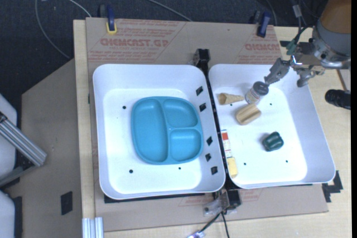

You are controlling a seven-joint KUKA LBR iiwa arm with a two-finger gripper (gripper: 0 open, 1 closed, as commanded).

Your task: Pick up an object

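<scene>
Nearby, tan block [247, 115], green object [273, 141], blue divided plate [166, 129].

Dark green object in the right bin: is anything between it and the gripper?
Nothing visible blocks it. The dark green object lies alone on the right bin floor. The gripper sits up-left of it, over the tan block, which lies off that path.

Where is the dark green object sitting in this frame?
The small dark green rounded object lies on the floor of the right white bin, toward its near right part, below and right of the tan block, apart from it.
</scene>
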